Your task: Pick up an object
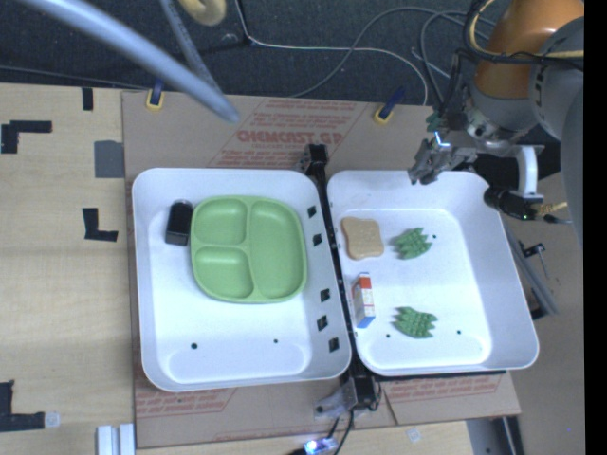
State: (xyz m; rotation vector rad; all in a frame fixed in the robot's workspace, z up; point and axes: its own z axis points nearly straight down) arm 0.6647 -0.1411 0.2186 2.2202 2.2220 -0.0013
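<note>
Claw [429, 167] poised over the far rim of the right bin [493, 254], nothing seen between its fingers.

Whether the claw is open or closed cannot be told. Taking the small box [362, 300] as landmark: it is laid near the right bin's left wall, its long axis running from near edge to far edge, red end toward the near side. A tan bread slice [361, 238] is seen just beyond it, a green leafy piece [412, 244] beyond and to the right, another green leafy piece [413, 323] to its right, long axis across the bin. In the left bin [161, 349], a green divided plate [249, 249] and a black block [178, 223] are set.
</note>
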